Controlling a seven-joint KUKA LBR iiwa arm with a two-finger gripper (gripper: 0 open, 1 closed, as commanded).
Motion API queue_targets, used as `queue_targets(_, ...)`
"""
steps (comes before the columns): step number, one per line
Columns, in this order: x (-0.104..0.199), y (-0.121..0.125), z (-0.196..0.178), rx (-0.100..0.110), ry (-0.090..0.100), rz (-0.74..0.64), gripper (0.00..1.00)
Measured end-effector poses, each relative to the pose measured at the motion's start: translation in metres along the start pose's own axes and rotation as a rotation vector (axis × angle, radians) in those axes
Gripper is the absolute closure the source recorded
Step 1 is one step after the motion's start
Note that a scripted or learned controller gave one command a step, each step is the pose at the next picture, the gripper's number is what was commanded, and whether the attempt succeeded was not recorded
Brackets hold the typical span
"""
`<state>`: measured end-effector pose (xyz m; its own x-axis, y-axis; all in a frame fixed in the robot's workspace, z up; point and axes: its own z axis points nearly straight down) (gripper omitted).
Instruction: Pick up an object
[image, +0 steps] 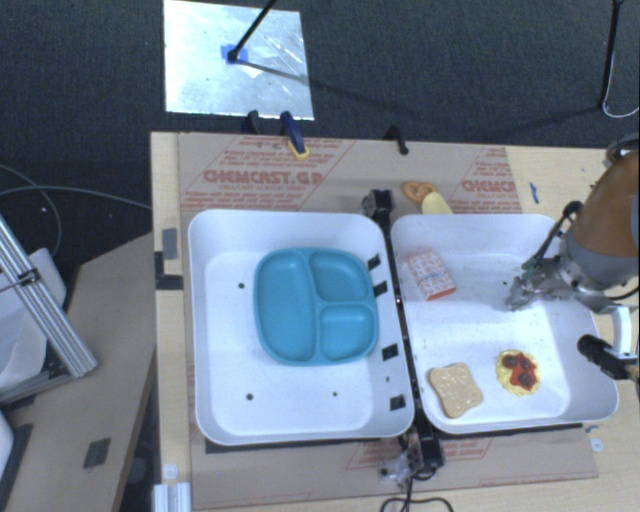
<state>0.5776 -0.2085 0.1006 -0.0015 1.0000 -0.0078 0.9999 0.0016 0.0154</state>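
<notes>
Single fixed camera, mounted high above the surface, looking down at a slant. Far enough back to take in both white bins side by side: left bin left of centre, right bin toward the right edge. Dark carpet across the top and left. Arm entering from the right side, cropped by the frame. No second view to overlap.

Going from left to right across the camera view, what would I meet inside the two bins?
Blue divided plate → pink patterned box → toast slice → small pizza → gripper.
</notes>
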Motion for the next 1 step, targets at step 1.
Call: queue_targets(1,0.0406,-0.0492,-0.1454,0.01,0.008,-0.004,1.0)
